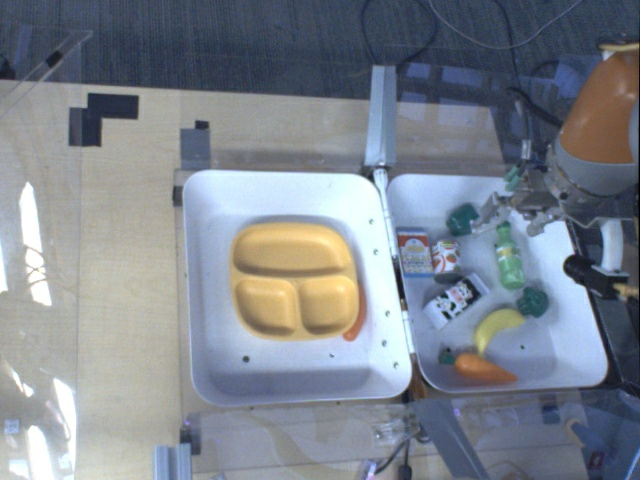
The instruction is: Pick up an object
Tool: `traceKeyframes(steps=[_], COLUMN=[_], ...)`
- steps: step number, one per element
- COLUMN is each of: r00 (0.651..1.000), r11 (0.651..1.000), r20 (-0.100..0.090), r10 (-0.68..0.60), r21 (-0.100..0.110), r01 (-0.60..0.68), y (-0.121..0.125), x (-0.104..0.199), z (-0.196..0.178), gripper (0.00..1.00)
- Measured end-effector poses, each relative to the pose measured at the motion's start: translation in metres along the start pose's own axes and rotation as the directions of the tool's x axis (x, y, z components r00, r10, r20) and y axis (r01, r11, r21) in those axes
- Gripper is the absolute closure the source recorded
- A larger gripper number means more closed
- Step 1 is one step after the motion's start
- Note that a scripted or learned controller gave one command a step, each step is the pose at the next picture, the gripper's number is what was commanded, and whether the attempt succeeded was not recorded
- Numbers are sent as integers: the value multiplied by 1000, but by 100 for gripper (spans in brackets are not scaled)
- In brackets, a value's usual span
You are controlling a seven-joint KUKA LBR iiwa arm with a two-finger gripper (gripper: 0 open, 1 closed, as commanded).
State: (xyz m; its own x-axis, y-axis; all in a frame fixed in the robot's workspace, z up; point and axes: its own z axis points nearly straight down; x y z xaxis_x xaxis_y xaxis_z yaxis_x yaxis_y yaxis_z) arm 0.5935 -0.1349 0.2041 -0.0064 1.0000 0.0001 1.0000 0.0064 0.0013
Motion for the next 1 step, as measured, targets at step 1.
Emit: traceKeyframes(steps=[1], r00=[1000], r11=[1000], r20=[0], r10=[-27], r21=[1], r01=[27], y=[-21], x=[-14], z=[109], gripper=[0])
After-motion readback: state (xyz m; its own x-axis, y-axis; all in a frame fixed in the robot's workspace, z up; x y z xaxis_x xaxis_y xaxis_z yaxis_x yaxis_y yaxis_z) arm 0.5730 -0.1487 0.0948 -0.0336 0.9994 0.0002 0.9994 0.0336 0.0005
